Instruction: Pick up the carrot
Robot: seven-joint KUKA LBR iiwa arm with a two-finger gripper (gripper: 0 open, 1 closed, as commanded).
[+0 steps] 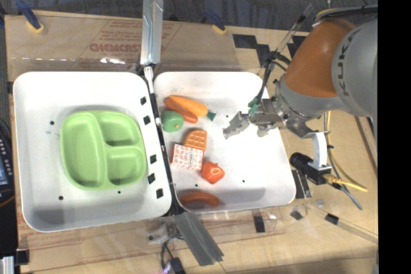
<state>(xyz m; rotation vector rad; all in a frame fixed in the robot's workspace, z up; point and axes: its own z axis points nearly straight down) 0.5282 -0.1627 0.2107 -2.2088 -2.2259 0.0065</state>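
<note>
**Gripper over the right bin, carrot apart**

My gripper [247,124] hangs over the right bin [270,167]; whether it's open or closed I cannot tell. One carrot [187,105] lies well left of it, among five other toy foods.

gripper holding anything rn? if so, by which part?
Nothing held. The gripper hangs over bare bin floor in the right bin, with nothing between its fingers. The carrot lies apart, to its left in the view.
</note>
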